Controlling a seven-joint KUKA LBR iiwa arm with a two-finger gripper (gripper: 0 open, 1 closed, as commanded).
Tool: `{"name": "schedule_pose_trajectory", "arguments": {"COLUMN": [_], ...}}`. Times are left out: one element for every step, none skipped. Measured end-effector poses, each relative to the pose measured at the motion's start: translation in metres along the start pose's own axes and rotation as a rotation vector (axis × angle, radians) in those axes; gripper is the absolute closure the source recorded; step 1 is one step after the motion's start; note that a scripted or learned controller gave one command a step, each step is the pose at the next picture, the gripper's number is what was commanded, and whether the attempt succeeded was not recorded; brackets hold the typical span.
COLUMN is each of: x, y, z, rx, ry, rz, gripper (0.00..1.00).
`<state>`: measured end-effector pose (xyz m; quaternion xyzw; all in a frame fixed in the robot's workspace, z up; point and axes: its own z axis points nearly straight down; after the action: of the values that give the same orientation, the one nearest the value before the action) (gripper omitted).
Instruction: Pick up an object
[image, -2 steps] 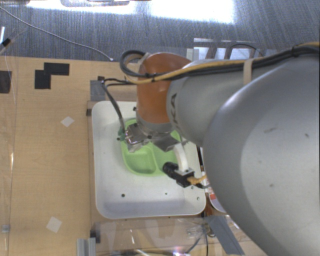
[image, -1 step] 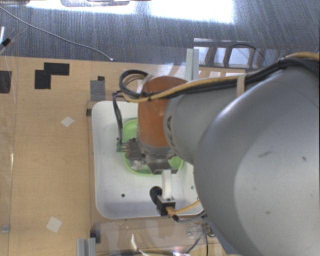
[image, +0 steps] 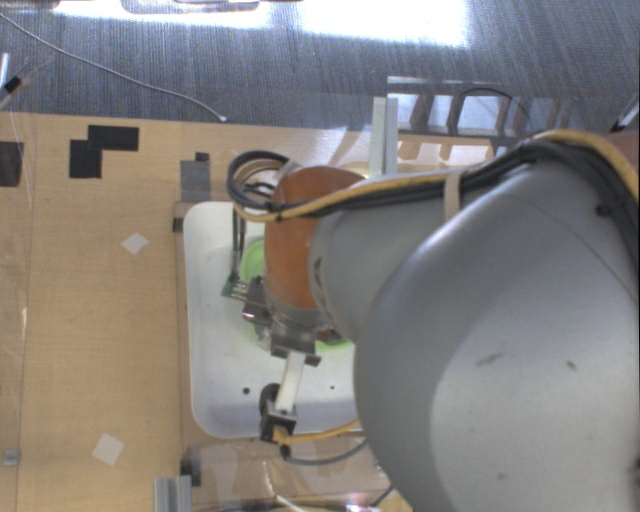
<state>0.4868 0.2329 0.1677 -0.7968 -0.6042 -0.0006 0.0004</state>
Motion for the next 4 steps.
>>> {"name": "schedule_pose_trajectory", "arguments": {"x": [-0.003, 0.003, 0.004, 0.002], "y": [0.013, 0.000, 0.009, 0.000], "z": [-0.009, -0.001, -0.016, -0.021], "rx": [0.000, 0.001, 0.001, 0.000], "ry": [-0.001, 0.000, 0.001, 0.002], "rz": [0.374, 0.759, 0.983, 1.094], "gripper": [1.00, 1.00, 1.00, 1.00]}}
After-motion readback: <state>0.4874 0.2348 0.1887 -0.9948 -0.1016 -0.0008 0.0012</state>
